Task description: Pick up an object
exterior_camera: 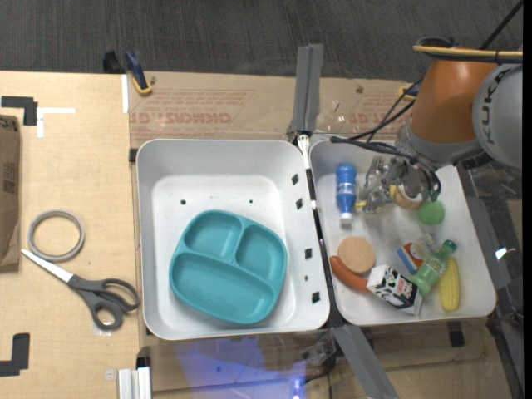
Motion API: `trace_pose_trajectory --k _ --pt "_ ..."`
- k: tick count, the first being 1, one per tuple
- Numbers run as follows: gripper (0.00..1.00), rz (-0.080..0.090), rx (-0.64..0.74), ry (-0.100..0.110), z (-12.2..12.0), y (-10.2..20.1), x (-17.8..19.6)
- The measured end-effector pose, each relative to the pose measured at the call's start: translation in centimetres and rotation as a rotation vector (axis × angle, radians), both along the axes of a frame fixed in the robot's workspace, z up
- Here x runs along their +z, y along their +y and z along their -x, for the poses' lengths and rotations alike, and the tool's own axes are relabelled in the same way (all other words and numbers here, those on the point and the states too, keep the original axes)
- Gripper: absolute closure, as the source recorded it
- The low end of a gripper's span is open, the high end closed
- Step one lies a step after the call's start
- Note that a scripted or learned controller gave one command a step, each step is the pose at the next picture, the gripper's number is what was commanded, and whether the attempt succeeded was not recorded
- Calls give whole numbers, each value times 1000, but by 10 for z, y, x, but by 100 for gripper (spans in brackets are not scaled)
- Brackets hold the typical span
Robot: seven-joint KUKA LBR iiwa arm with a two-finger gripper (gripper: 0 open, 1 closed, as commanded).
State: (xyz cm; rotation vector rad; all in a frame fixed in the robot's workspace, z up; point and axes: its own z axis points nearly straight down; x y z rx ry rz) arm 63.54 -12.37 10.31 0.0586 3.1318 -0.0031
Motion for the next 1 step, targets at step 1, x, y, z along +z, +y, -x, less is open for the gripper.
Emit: trace_pose_trajectory --k 1 --pt "0 0 0 0 0 0 0"
